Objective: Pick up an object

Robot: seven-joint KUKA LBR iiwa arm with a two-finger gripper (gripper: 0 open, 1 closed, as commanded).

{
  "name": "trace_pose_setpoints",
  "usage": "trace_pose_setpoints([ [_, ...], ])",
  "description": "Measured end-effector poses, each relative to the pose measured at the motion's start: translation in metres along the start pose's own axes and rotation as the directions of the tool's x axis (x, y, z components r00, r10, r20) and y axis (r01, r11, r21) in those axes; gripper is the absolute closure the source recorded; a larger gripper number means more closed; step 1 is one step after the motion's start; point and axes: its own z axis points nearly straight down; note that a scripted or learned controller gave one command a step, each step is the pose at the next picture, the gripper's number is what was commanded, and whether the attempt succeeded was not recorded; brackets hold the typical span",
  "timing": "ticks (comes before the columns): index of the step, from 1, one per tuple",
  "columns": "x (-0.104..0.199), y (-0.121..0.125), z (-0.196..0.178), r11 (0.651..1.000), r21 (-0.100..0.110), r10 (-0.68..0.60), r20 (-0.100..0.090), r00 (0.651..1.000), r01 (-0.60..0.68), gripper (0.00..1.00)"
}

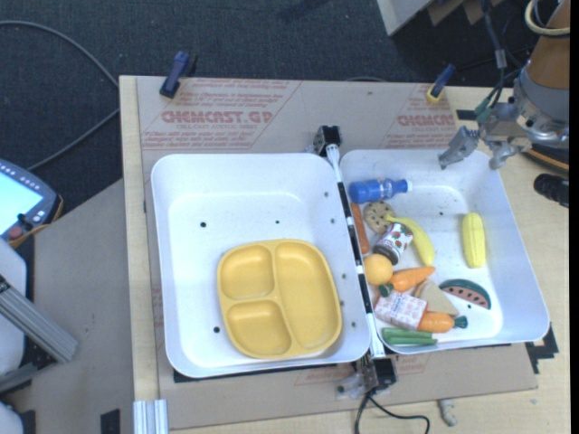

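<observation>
The right bin (516, 269) holds a heap of toy food. I see a blue bottle (378, 189), a corn cob (473, 239), a banana (413, 234), an orange (377, 268), a carrot (412, 278), a watermelon slice (466, 294) and a pink-and-white box (401, 309). My gripper (478, 152) hangs over that bin's back right rim, up and to the right of the bottle. It is open, and nothing is between its fingers.
The left bin (181, 206) carries a yellow divided plate (279, 297). A small jar (395, 240), a cookie (377, 212), a second carrot (436, 322) and a green pod (409, 337) crowd the right bin's left side. Blue clamps (175, 73) sit at the board's back edge.
</observation>
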Motion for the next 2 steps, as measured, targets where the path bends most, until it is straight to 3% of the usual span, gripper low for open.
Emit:
trace_pose_setpoints([
  [1,0.069,-0.037,0.075,1.0,0.002,-0.001,-0.001,1.0,0.001,0.0],
  [2,0.069,-0.085,0.123,1.0,0.001,0.001,0.0,1.0,-0.001,0.0],
])
